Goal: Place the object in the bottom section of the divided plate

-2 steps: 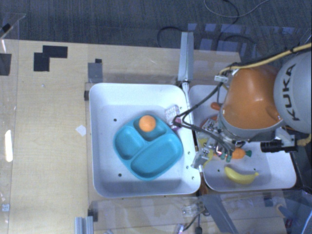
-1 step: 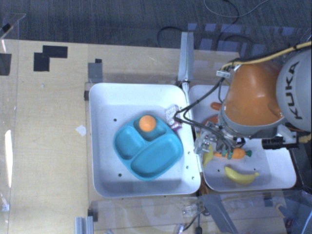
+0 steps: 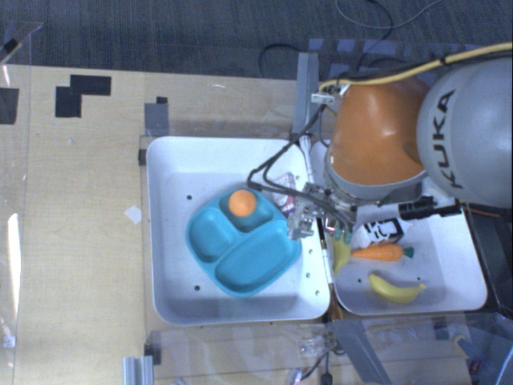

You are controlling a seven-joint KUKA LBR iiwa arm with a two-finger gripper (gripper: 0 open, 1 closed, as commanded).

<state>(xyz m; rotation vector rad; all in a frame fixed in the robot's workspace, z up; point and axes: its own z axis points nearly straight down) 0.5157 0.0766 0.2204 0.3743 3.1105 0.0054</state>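
At the near edge of the bench, the right-hand shallow white bin [image 3: 473, 295] holds a curved yellow plastic banana [image 3: 394, 289] lying closest to the camera, and just beyond it an orange toy carrot with a green tip [image 3: 378, 253]. A second yellowish piece [image 3: 341, 254], partly hidden against the bin's left wall, sits just beside the carrot's blunt end (what it is cannot be told).

In the left-hand shallow white bin [image 3: 172, 295] lies a turquoise plastic divided plate [image 3: 240, 243], tilted on the diagonal. Its largest section, the one nearest the camera, shows bare blue. A small round orange ball [image 3: 241, 203] rests in the plate's far, upper-right section, apart from that near section.

Over the wall between the two bins, just right of the plate's rim, hangs the metal two-finger gripper [image 3: 309, 221]; cables and metal parts crowd it, so I cannot tell how far its jaws stand apart, nor whether anything sits between them.

Farther back rises the grey KUKA arm with its broad orange band [image 3: 377, 135], entering from the right. Beyond the bins, black square markers [image 3: 82, 93] lie on the pale wooden benchtop [image 3: 72, 239].
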